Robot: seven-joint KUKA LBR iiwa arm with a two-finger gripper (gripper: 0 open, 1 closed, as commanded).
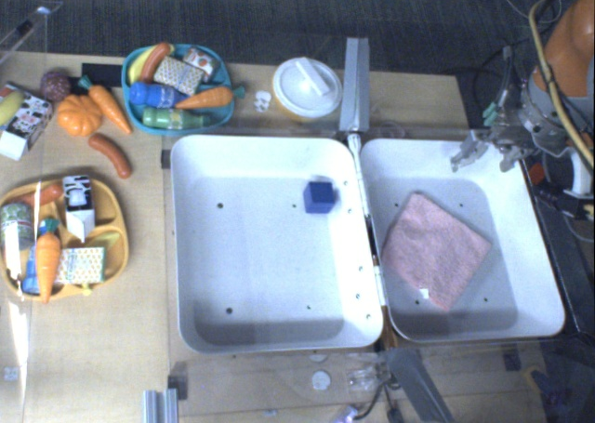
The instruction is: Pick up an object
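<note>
So the arm (pixel 567 49) sits up at about 2 o'clock, mostly cropped by the edge. What you can see is a rounded orange band over a pale grey body, kind of glossy. A yellowish cable loops around it at the top, with thinner black wires curling off nearby. Lower down it gets busier: a grey metal wrist block with small brackets and dark bits hanging off it. The gripper (pixel 485 150) is plain silvery grey, two thin metal fingers with angled tips. Too blurry for any screws or markings.
</note>
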